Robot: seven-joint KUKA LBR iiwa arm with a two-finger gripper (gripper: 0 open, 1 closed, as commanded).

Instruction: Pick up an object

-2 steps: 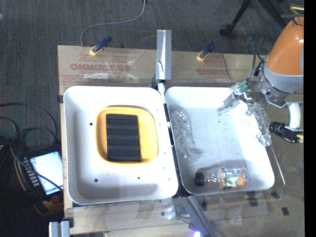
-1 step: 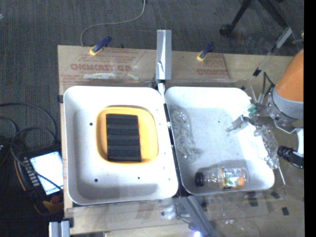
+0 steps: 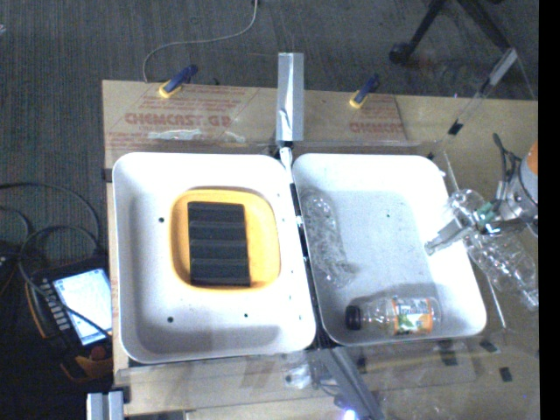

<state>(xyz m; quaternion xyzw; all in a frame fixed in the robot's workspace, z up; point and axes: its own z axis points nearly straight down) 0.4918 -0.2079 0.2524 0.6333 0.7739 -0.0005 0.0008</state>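
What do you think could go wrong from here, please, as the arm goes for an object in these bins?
The plastic bottle lies on its side against the right bin's near wall, so it may roll away or leave little room for the gripper, now at that bin's right rim. The clear plastic piece along the bin's left wall is see-through and hard to make out. The yellow tray with a black insert in the left bin looks wide and flat, possibly too broad to pinch.

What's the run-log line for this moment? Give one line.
gripper: at right rim of right bin | bottle: lying at front of right bin, apart from gripper
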